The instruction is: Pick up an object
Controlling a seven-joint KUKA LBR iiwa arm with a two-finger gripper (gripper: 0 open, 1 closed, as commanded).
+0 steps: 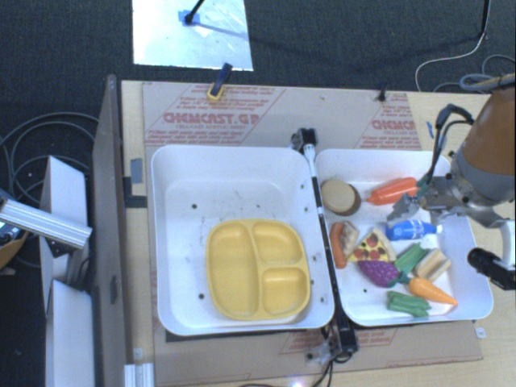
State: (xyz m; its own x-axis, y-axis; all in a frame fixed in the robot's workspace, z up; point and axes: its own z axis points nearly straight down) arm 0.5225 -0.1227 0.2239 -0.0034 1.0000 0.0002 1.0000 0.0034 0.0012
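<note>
My gripper hangs over the right bin, reaching in from the right under the orange-banded wrist. It sits just above a blue-and-white toy bottle and just below an orange toy sausage. Nearby lie a round brown bun, a pizza slice, a purple bunch of grapes, a green pepper, a piece of bread, a carrot and a green pod. Nothing is visibly lifted.
The left bin holds a yellow divided plate. A black divider rail runs between the bins. A red-and-brown toy slice lies by the rail. Cables trail at the far right.
</note>
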